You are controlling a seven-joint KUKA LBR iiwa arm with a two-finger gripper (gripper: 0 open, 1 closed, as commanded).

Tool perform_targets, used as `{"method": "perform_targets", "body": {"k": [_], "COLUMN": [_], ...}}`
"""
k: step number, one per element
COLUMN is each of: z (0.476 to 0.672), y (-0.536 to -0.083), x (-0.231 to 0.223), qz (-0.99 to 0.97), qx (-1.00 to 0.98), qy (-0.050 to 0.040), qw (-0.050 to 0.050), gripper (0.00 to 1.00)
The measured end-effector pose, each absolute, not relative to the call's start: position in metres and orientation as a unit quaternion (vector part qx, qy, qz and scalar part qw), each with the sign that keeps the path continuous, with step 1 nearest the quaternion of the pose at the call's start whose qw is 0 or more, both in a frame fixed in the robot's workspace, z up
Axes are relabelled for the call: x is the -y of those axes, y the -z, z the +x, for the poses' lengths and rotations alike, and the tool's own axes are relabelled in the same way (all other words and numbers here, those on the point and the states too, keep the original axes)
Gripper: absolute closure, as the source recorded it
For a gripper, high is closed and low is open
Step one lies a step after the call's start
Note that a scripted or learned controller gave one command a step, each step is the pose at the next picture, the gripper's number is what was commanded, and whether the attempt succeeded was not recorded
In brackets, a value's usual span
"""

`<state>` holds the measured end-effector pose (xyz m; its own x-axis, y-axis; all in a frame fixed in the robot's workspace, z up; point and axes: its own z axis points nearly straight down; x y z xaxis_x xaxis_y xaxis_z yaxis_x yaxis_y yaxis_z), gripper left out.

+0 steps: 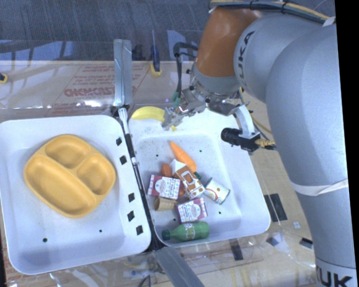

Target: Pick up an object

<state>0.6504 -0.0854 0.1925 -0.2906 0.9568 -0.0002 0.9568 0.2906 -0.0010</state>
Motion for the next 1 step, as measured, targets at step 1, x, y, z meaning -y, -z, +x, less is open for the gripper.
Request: {"method": "perform_targets", "body": {"k": [1], "z": [0.6306], "y": [-0.2620], "x": [0.0708], "qz": [-0.600], "qx": [0.800], "qy": [-0.0003], "qw": [0.000], "gripper": [1.00]}}
